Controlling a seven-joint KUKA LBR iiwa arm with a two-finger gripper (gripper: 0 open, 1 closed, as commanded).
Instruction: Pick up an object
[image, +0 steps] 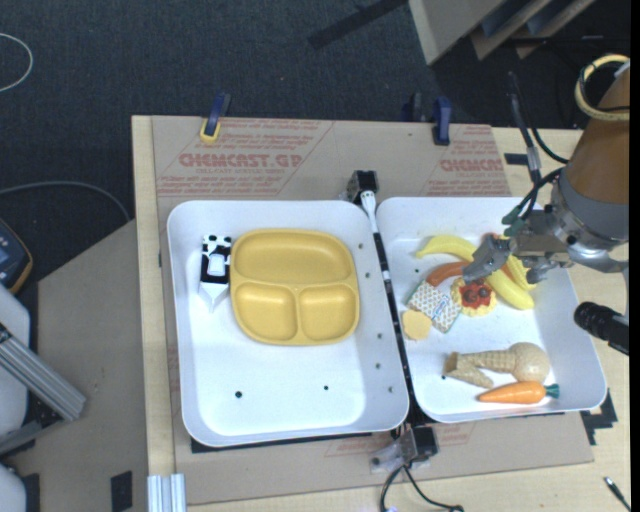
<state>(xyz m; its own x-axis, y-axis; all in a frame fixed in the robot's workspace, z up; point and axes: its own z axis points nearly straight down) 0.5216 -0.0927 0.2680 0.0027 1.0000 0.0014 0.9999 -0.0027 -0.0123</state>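
Gripper (497, 262) hovers low in the right bin (570, 330), over a cluster of toy food: bananas (447, 245), a red piece (474, 294). Its finger spread cannot be told. A yellow divided tray (295, 285) sits in the left bin (280, 400).

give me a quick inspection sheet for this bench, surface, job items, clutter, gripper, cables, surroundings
surface: two white bins side by side, left bin and right bin, on a cardboard sheet held by clamps.
job's things: in the right bin, banana, carrot, ice cream cone, patterned wedge and a red and yellow piece.
clutter: yellow divided tray and a small black and white item in the left bin.
gripper: gripper low over the toy pile in the right bin; grasp unclear.
cables: black cables by the arm; one more below the bins.
surroundings: dark carpet.
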